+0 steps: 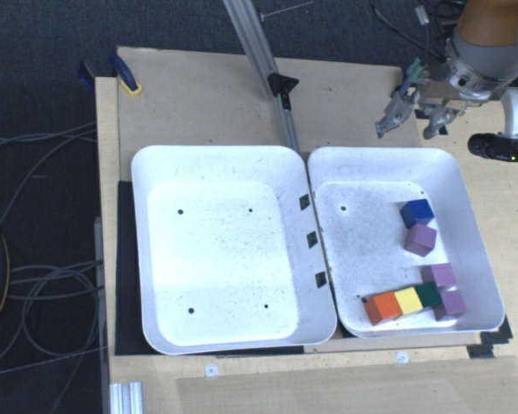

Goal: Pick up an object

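The right bin (363, 171) holds several small blocks. A blue block (417, 211) and a purple block (420, 239) lie near its right side. Along the front edge sit an orange block (382, 306), a yellow block (407, 300), a green block (427, 295) and two purple blocks (444, 275) (453, 303). My gripper (412, 122) hangs above the bench just behind the right bin's far rim, open, with nothing between its fingers. It is well clear of all the blocks.
The left bin (155, 257) stands beside the right one. A slanted metal pole (259, 50) crosses the bench behind the bins. A blue and yellow clamp (123, 73) sits at the bench's far left corner. Cables lie on the floor at left.
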Robot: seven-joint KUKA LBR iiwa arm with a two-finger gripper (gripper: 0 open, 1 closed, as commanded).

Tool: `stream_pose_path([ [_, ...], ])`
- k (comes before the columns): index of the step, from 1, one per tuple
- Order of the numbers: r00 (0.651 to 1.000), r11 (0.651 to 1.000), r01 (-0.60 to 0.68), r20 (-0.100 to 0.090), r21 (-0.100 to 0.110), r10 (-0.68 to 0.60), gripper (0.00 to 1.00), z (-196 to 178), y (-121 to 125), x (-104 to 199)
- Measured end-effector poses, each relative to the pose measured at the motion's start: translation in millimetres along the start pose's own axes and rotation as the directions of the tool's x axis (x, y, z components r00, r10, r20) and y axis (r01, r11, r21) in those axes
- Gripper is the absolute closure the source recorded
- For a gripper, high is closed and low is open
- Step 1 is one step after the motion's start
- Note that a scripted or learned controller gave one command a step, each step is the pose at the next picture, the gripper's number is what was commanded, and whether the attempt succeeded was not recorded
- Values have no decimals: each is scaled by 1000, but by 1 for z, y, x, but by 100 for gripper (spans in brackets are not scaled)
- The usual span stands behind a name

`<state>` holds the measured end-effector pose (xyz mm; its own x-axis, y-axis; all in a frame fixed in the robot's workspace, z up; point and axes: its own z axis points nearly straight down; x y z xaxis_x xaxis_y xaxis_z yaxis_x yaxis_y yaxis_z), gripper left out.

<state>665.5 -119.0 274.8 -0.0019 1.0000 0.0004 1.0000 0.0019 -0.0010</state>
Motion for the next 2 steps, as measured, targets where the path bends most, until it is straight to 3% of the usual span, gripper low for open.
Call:
stream_pose_path([
  [1, 1000, 1000, 0, 1, 0, 0, 0, 0, 0, 0],
  [2, 1000, 1000, -2, 0, 5, 2, 0, 55, -10, -2],
])
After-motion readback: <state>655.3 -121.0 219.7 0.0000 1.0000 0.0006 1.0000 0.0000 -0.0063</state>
